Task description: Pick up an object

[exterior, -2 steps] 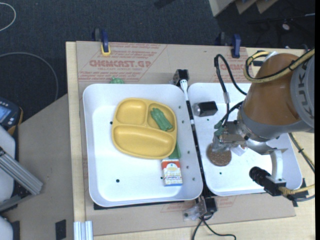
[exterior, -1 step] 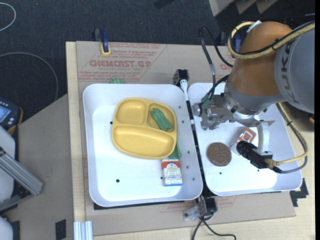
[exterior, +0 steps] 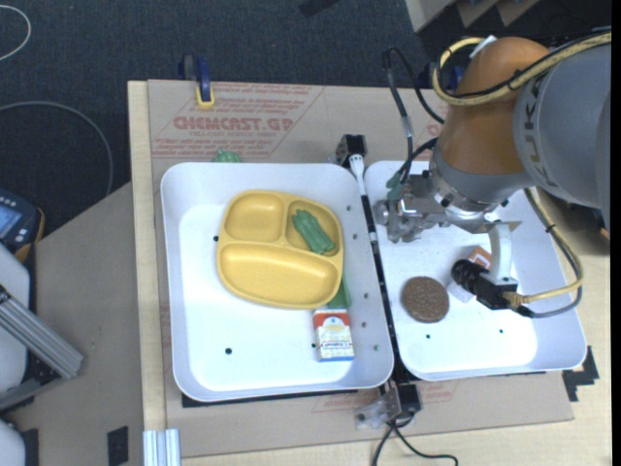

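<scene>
My gripper (exterior: 396, 223) hangs low over the upper left corner of the right bin (exterior: 505, 352), close to the wall between the two bins. A brown round disc (exterior: 425, 299) lies flat in the right bin, below and slightly right of the gripper and apart from it. In the left bin (exterior: 184, 289) sits a yellow divided plate (exterior: 277, 275). A green pepper-like piece (exterior: 312, 229) lies in the plate's upper right compartment. A small red and white box (exterior: 334, 335) stands at the plate's lower right edge.
The arm's grey and orange body (exterior: 505, 95) covers the upper right part of the right bin. A blue clamp (exterior: 202, 76) sits on the brown board behind the left bin. A small green scrap (exterior: 228, 155) lies just outside that bin's far rim.
</scene>
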Tool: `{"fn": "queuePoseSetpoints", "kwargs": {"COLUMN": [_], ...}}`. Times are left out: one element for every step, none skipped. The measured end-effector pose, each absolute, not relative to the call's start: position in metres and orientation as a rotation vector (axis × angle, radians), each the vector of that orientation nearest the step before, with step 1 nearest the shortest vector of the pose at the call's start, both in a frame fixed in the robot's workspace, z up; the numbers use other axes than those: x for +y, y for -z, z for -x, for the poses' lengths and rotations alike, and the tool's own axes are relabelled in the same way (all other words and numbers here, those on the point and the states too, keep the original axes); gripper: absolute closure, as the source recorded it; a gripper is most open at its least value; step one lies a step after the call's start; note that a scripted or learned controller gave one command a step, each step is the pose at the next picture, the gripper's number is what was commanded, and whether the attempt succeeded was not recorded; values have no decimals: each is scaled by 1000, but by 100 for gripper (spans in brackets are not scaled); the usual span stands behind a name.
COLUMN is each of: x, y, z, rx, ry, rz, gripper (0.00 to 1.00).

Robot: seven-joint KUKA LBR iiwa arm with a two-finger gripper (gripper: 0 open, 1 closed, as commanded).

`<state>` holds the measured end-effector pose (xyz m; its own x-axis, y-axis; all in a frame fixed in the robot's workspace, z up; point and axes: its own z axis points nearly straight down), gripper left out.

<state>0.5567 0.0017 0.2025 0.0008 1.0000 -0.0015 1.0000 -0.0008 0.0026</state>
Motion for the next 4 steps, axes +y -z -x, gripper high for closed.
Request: {"fn": "queuePoseSetpoints", "kwargs": {"x": [153,224,225,115], "y": [-300,-354,-308,-249], "z": [-546,-516,-562,-519], "rx": [2237,2233,2221,2213], "ry": [-21,-13,3,18], "rz": [-2201,-2209,-2223,-2238], "gripper": [100,100,100,100]}}
